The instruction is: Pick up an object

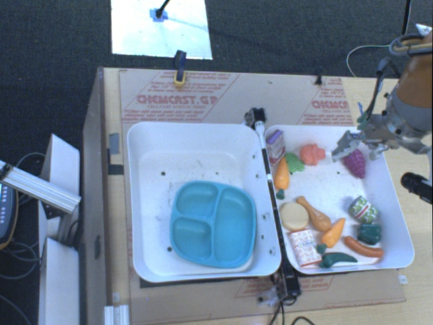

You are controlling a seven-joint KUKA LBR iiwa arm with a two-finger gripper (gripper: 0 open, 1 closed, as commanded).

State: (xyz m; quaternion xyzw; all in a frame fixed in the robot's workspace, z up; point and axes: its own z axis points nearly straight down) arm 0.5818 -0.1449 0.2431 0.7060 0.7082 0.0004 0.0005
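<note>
We see the gripper (353, 147) over the right bin (399, 202), its jaws pinching purple grapes (355, 162). A blue divided plate (213, 224) lies in the left bin (152, 181).

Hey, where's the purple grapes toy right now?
The purple grapes are in the right bin, near its far right corner, just below the gripper and right of the orange-pink toy.
</note>
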